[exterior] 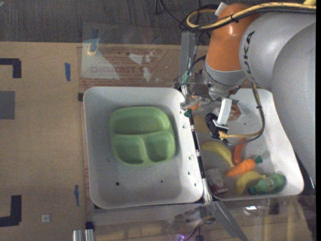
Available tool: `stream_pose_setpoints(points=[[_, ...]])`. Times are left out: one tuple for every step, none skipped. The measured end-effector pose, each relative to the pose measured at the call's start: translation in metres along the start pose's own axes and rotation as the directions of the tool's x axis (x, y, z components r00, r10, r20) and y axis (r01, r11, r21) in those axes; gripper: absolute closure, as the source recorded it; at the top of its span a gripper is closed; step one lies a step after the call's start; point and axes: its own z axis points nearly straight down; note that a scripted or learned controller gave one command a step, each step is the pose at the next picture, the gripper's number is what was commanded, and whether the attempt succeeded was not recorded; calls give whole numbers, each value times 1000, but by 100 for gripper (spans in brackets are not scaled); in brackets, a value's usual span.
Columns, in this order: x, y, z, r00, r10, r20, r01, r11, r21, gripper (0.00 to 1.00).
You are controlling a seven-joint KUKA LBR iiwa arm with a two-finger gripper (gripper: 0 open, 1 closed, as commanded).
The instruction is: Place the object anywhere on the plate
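Cardboard-covered desk (40, 134), two white bins. Green plate (143, 134) is seated in view-left bin (95, 149); banana (219, 152), carrot (243, 166) etc. are seen in right-hand bin (286, 144). Jaws poised by divider, state can't be told. Risk: obj snagged on bin wall, dropped short.

The arm (288, 64) is a bulky, smooth pale-grey shell with black KUKA lettering (249, 46) beside a glossy orange band (226, 39), a yellow cable (251, 11) arching over that band, and a small silvery pincer (190, 104) below it.
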Motion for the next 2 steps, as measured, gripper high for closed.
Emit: stream_pose_setpoints(points=[[55,-36,0,994,-111,0,111,994,1,100],[-1,-59,0,965,-261,0,261,965,0,100]])
